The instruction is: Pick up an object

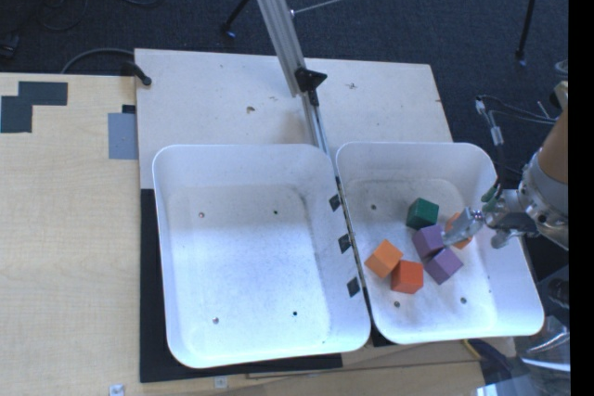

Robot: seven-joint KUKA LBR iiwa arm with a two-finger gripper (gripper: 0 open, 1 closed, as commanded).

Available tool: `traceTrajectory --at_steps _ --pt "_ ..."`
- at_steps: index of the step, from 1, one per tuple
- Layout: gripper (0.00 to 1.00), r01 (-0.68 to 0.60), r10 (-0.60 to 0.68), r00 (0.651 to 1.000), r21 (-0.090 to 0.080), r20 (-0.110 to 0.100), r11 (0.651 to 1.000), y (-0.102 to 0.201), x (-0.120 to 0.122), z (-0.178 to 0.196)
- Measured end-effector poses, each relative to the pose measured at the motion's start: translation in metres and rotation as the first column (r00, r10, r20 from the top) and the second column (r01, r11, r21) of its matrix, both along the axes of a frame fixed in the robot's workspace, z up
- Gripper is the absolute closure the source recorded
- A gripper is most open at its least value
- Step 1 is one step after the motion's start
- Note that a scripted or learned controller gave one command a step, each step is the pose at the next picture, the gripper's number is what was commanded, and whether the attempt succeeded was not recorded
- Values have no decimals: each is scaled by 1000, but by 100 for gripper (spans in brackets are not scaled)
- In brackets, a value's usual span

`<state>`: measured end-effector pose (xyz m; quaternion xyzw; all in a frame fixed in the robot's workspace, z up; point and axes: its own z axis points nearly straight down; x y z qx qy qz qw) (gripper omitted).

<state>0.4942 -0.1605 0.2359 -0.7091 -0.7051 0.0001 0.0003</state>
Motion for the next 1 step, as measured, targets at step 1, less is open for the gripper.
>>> traceTrajectory --at_steps 1 --pt "0 1 -1 1000 0 0 1000 11 22 -126"
